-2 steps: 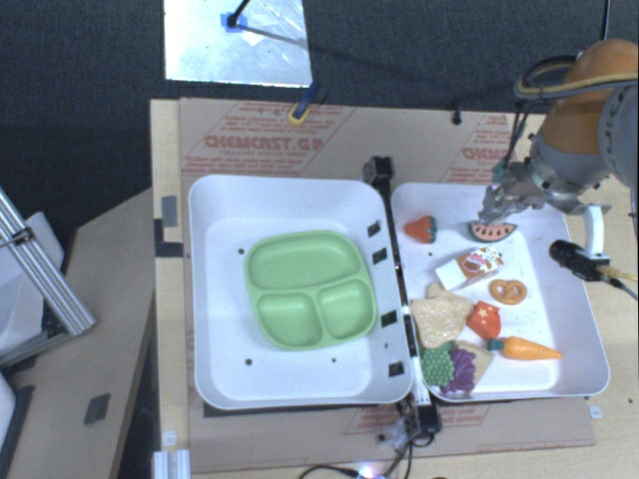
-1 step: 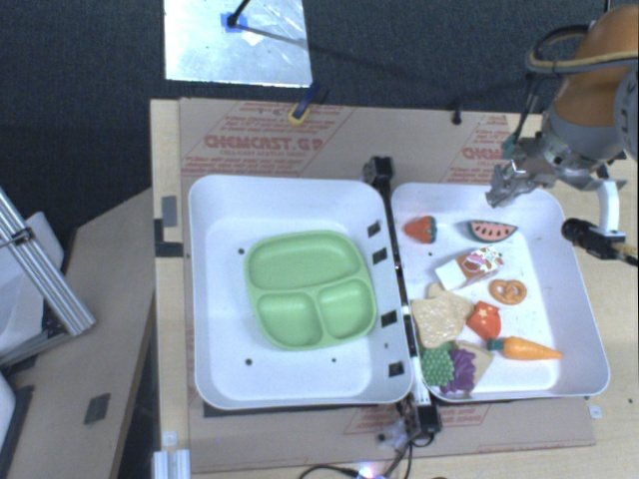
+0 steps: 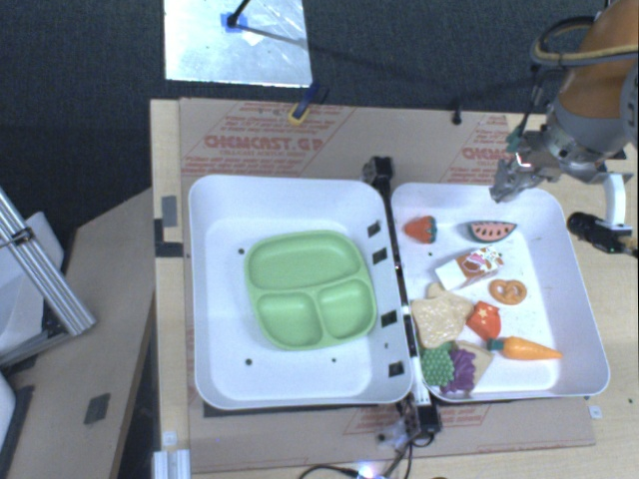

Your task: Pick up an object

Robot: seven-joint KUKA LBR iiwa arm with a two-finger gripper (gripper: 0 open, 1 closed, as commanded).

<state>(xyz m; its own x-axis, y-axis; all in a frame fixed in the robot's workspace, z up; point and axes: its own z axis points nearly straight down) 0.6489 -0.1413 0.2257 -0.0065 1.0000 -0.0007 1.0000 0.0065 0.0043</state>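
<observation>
The right white bin (image 3: 569, 277) holds several toy foods: a strawberry (image 3: 420, 230), a watermelon slice (image 3: 491, 232), a cake slice (image 3: 469, 265), a pretzel (image 3: 507, 291), a pale bread slice (image 3: 440, 317), a red pepper piece (image 3: 484, 321), a carrot (image 3: 527, 348), and a green and purple grape bunch (image 3: 448, 366). My gripper (image 3: 507, 188) hangs over the bin's far edge, just above and right of the watermelon slice. Nothing shows between its tips.
The left white bin (image 3: 215, 267) bears a green three-compartment plate (image 3: 306, 288). A shiny sheet (image 3: 238, 28) lies beyond the bench at the top. A metal frame (image 3: 40, 277) stands at the far left.
</observation>
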